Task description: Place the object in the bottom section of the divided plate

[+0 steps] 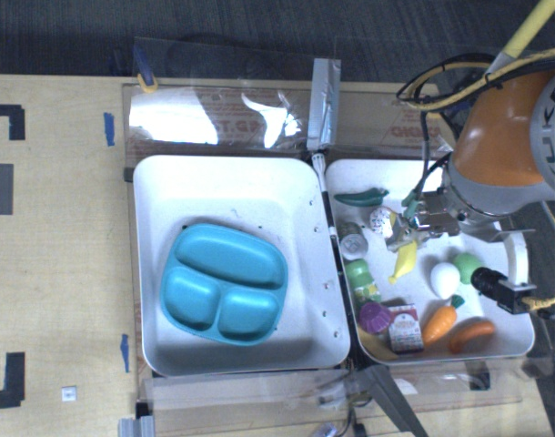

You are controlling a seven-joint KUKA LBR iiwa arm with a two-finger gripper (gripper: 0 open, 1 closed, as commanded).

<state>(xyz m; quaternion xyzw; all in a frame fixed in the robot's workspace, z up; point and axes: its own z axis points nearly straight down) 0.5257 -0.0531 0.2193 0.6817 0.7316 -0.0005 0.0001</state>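
A blue divided plate (179, 244) lies in the left white bin (159, 189), with one long section at its far side and two smaller ones at its near side. Nothing lies in any section. My gripper (414, 228) is low over the right bin (523, 335), at its far middle. A yellow banana-shaped toy (405, 260) sits right under the gripper's tip, touching or nearly touching it. I cannot tell whether the toy is gripped.
The right bin is crowded: a green chili (361, 196), a small silver can (352, 242), a green piece (357, 271), a purple piece (376, 317), a red-and-white box (405, 328), a carrot (439, 321), a white egg (445, 279). The arm's orange band (496, 144) overhangs the bin's far right.
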